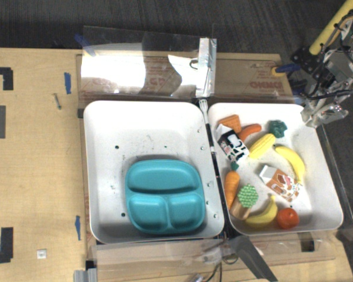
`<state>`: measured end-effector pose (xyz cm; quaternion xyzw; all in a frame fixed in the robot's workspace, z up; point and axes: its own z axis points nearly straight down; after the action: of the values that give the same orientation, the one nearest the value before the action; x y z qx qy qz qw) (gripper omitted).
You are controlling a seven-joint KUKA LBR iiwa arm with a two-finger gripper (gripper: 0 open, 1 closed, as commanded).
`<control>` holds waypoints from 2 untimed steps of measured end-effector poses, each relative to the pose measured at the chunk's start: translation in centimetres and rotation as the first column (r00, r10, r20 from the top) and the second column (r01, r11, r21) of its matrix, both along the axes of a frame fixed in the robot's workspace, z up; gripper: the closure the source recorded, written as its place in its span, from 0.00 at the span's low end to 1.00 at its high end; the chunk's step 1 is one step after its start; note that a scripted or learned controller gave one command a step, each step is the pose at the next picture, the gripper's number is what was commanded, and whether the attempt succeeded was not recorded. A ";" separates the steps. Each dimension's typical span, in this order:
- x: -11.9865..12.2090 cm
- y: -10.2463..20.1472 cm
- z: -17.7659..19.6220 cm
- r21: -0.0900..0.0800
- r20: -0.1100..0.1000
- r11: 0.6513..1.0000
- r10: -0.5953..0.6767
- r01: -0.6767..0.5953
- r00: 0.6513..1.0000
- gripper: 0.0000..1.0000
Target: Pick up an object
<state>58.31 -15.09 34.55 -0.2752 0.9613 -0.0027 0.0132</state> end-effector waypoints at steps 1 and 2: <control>8.5 -1.5 -5.4 0.001 -0.024 1.000 -0.019 0.019 1.000 1.00; 8.8 -1.4 -3.9 0.000 -0.008 1.000 -0.020 0.020 1.000 1.00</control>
<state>67.09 -16.51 30.68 -0.2657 0.9640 -0.0016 0.0095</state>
